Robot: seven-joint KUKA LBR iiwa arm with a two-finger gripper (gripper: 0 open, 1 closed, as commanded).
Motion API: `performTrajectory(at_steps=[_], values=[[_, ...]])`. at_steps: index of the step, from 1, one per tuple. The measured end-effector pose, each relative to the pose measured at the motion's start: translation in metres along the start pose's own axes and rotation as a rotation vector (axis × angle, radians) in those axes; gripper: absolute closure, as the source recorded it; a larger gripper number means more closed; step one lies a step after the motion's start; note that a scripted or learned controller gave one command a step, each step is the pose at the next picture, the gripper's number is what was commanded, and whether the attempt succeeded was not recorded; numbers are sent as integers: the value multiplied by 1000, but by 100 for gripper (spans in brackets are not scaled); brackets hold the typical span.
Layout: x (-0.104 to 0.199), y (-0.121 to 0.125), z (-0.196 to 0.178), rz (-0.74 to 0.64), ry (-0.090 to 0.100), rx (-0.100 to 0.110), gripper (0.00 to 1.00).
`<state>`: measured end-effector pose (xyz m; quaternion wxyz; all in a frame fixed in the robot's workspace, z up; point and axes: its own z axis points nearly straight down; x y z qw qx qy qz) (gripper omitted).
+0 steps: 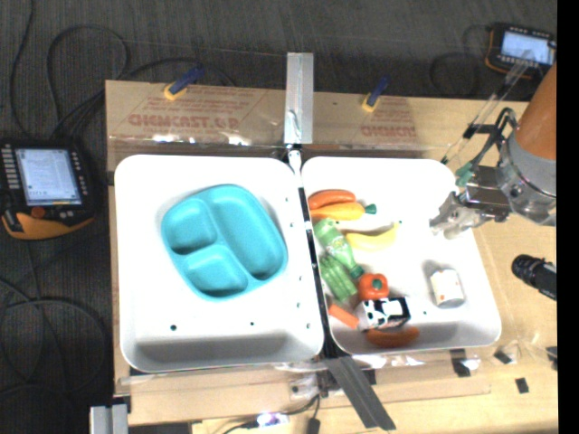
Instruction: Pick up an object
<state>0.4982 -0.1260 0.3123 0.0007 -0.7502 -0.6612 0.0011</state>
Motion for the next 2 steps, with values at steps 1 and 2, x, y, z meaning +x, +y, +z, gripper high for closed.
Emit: performTrajectory(at_steps=[1, 2], values=[[1, 1, -8, -3, -1, 2, 100], [-18, -5, -68, 89, -3, -2, 100]])
